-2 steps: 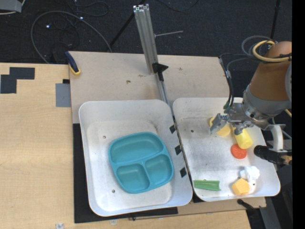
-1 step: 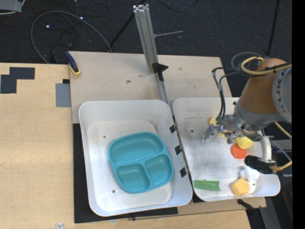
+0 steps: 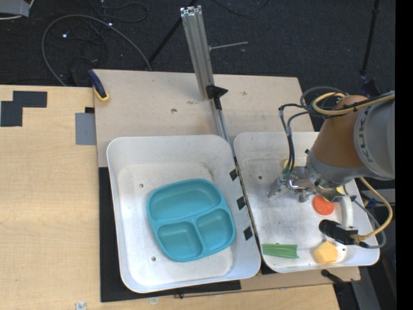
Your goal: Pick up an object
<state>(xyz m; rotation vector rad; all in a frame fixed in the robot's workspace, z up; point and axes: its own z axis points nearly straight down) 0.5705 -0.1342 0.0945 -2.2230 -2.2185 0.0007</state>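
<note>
Across the right bin, the arm crowds an orange piece, green block and yellow piece. Whether the claw is wide or narrow I cannot tell; descending there likely closes on nothing.

The grey arm reaches in from the right, its hand pointed leftward and low.
</note>
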